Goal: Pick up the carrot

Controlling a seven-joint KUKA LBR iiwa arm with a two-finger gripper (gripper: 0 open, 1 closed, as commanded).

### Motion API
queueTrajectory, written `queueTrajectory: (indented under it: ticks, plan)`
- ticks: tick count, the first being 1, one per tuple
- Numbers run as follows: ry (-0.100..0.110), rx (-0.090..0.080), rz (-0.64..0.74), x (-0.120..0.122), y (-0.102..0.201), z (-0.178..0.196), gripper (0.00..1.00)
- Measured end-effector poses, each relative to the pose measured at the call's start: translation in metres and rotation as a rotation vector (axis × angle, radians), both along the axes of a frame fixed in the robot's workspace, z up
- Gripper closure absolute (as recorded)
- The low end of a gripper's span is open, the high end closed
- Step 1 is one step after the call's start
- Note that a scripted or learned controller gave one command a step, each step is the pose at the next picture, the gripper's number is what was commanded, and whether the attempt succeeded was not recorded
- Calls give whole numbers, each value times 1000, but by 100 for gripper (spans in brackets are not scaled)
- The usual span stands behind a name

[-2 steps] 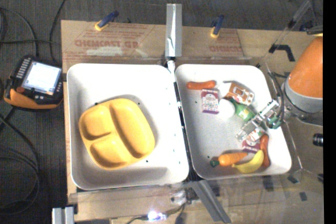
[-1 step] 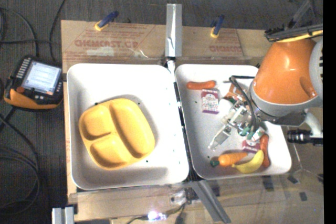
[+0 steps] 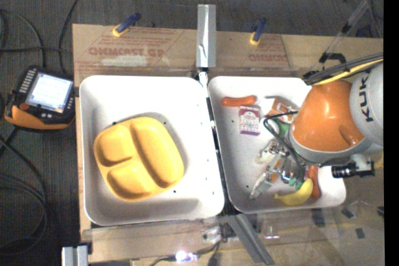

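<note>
Carrot [image 3: 239, 100]: lying in the upper left of the right bin, long axis running left to right across the frame, just above a small pink-and-white packet [image 3: 249, 120].
Carrot to gripper: sitting up and to the left of the gripper [image 3: 274, 172], well apart from it; I judge the coming move is heading that way.
Left bin [image 3: 93, 196]: holding a yellow divided plate [image 3: 138, 157], nothing showing on it.
Right bin [image 3: 237, 196]: holding the carrot, the packet and a banana [image 3: 295, 194] at lower right, beside the gripper.
Gripper: hanging low over the bin floor; finger state cannot be told.
</note>
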State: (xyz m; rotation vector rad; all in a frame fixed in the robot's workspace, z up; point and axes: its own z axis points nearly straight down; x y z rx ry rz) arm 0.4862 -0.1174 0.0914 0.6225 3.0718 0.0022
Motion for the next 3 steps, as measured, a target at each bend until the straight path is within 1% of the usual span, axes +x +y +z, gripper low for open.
queueTrajectory:
  ticks: [1,2,3]
  plan:
    - [-6,6,-252,3,-13,-1,0]
    - [-16,4,-253,6,-14,10,100]
    - [7,2,-118,-2,40,92,100]
